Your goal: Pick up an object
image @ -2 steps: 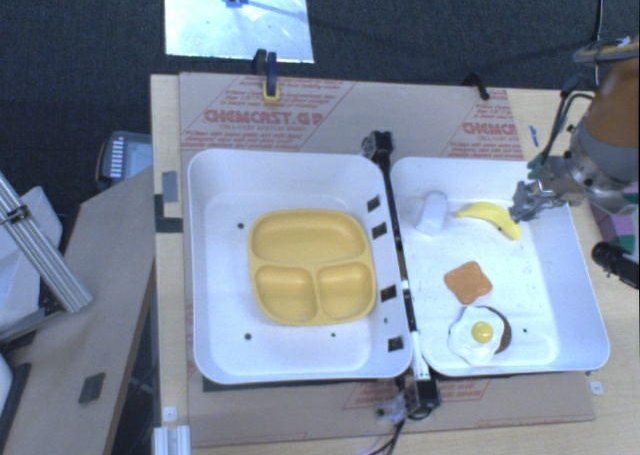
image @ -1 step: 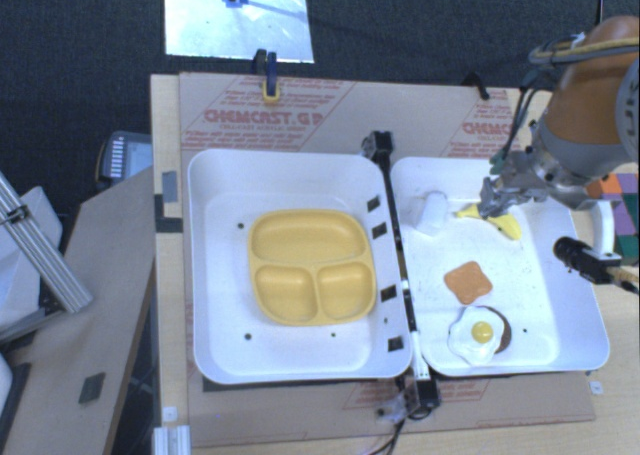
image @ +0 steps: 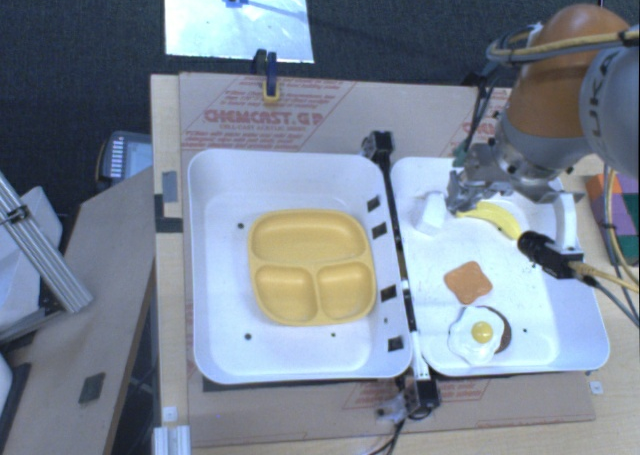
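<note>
Approach/descent step of the pick, judged from the layout: the gripper [image: 462,195] sits low in the upper left part of the right bin [image: 580,338], right of centre in the frame, above or just beside the near end of a yellow banana [image: 497,217]. Nothing is visibly held. Claw state cannot be told; that part is small, dark and partly masked by the wrist. Arm pose: the arm [image: 560,93] enters from the upper right of the frame, orange band uppermost, grey wrist pointing down and to the left into the bin. A white block [image: 432,211] lies just left of the gripper, near the bin's left wall. Further down the same bin: an orange slice-shaped piece [image: 467,282] at mid-bin and a toy fried egg [image: 478,335] toward the lower edge, both well apart from the gripper. The left bin [image: 215,273] holds a yellow divided tray [image: 310,265]. Likely target is the banana or the white block; which one is unclear. Next move calls for settling over one item and closing squarely on it before lifting.
</note>
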Controlling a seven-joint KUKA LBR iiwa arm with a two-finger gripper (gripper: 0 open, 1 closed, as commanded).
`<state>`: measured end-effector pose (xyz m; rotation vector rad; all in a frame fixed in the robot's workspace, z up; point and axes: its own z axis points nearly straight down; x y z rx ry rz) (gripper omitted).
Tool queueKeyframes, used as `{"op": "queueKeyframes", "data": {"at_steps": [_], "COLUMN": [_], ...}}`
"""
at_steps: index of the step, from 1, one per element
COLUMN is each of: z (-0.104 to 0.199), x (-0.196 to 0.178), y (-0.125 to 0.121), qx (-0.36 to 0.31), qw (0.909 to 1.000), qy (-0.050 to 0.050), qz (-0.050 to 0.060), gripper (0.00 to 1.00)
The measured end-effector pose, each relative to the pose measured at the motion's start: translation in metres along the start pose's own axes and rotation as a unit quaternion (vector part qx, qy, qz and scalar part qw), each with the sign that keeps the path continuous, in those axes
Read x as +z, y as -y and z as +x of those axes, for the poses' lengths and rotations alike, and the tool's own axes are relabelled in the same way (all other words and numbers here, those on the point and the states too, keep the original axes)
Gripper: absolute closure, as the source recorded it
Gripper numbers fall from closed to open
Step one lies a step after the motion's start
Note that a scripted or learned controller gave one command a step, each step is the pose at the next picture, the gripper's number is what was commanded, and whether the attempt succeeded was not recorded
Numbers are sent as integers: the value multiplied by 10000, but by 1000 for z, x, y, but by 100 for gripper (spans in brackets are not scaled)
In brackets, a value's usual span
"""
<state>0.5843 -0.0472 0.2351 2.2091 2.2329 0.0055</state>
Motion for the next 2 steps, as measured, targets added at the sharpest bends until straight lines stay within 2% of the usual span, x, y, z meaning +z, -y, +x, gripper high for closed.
{"op": "queueKeyframes", "data": {"at_steps": [2], "z": [118], "x": [15], "y": [-4], "qx": [0], "qw": [10000], "qy": [-1], "qz": [6], "gripper": [100]}}
